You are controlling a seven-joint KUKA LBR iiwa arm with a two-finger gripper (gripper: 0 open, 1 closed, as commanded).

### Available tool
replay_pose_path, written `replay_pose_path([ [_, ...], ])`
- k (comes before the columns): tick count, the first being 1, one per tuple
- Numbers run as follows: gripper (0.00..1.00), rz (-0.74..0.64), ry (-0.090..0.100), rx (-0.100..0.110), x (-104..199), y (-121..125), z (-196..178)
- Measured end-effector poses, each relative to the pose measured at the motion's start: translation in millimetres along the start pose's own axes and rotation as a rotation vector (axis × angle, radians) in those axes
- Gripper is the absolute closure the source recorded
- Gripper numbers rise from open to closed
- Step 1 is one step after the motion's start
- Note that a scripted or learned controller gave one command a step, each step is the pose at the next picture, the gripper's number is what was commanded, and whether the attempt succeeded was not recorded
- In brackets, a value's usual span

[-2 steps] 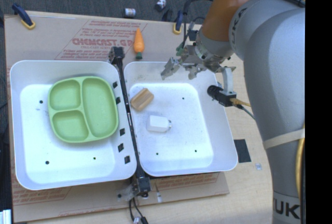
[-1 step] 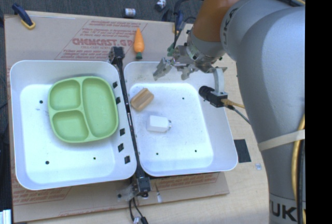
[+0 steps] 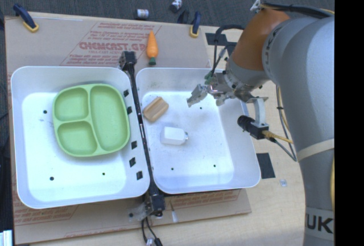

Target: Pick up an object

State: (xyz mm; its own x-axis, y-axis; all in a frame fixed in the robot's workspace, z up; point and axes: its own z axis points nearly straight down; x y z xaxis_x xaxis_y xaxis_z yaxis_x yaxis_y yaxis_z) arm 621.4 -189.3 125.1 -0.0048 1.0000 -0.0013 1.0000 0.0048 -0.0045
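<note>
1. The left bin (image 3: 23, 142) holds a green tray (image 3: 91, 119) with three compartments, lying flat and right side up. It takes up much of that bin's floor and sits well apart from the arm, so it looks like the less likely target for now.

2. A row of black clips (image 3: 135, 125) runs along the seam where the two bins meet, apparently to keep them joined side by side on the surface (image 3: 96, 42).

3. Behind the seam, an orange carrot (image 3: 151, 45) lies on the surface outside both bins, out of play as things lie.

4. In the right bin (image 3: 239, 165), a tan block (image 3: 155, 109) lies near the left wall, tilted in plan. Just beside it, toward the front, is a white block (image 3: 174, 135), apart from the tan one. Either could serve as the thing to pick up; both rest loose on the bin floor with free space around them, which should allow a grasp from above.

5. The gripper (image 3: 206, 93) hangs over the back of the right bin, to the right of both blocks and touching neither. Nothing is between the jaws. I cannot tell whether they are spread or pressed together.

6. Judging by this, the pick has not yet been made; the next move would need a shift left toward a block before descending.
</note>
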Motion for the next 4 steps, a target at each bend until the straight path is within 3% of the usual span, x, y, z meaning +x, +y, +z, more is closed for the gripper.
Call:
replay_pose_path([
  [1, 0.0, 0.0, 0.001, 0.0, -22, -94, -1],
  [2, 0.0, -0.003, 0.001, -0.003, 3, -33, -13],
  [3, 0.0, -0.002, 0.003, 0.0, 24, -135, 34],
  [4, 1.0, -0.008, 0.001, -0.001, 23, -134, 24],
])
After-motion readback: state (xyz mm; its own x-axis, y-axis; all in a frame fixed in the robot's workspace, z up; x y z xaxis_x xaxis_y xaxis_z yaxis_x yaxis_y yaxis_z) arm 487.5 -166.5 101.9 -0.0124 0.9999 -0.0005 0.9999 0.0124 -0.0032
